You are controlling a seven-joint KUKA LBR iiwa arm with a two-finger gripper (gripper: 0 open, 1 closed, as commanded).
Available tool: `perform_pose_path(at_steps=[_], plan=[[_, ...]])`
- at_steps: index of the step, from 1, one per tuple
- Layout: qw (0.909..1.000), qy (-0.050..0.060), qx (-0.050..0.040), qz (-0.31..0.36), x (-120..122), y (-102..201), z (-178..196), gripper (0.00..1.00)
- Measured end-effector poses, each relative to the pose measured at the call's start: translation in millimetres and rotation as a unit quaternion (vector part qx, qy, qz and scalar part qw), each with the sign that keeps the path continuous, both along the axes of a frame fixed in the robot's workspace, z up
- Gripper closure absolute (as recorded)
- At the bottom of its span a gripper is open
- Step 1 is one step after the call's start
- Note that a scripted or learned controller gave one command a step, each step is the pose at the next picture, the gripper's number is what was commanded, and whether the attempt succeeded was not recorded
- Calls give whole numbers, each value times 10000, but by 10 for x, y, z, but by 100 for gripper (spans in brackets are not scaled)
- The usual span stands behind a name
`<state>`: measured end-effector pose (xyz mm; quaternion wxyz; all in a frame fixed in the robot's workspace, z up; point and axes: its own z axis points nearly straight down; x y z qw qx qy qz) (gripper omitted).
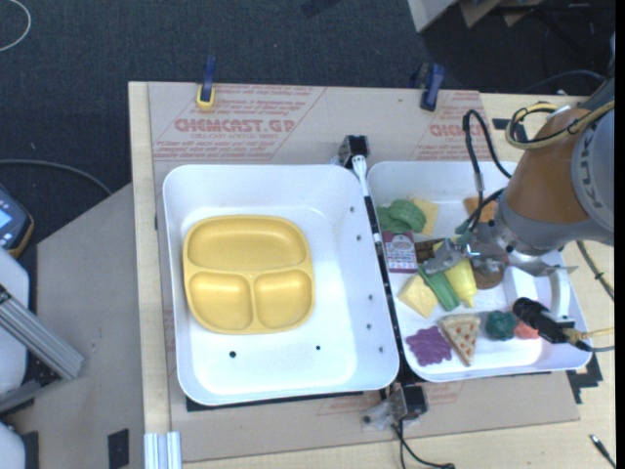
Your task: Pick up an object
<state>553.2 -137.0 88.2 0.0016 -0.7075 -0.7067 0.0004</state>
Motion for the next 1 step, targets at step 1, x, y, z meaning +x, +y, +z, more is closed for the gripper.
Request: perform_pose_path(at_steps=[1], plan=[[10000, -28, -7, 1, 21, -8, 4, 0]])
